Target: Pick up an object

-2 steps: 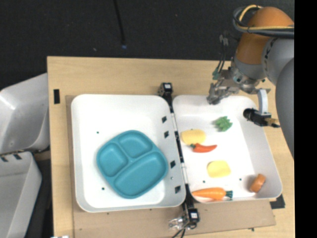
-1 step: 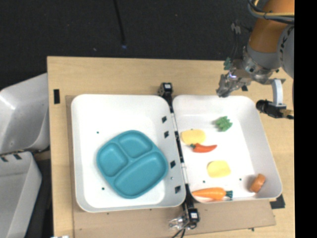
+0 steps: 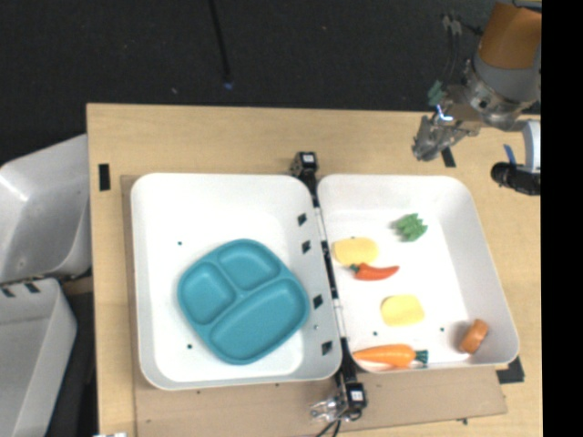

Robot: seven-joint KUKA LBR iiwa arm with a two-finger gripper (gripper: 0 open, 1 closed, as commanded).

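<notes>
Blue tray [image 3: 242, 300] in left bin [image 3: 146, 271]; vegetables in right bin [image 3: 474, 244].

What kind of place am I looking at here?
Probably a robot test bench in a lab: a grey and orange arm reaches over two white bins, one holding a blue divided plate, the other toy food like a carrot.

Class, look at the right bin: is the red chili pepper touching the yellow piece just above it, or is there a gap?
Touching. The camera view shows the red chili pepper lying right against the lower edge of the yellow piece, with no white bin floor between them.
</notes>
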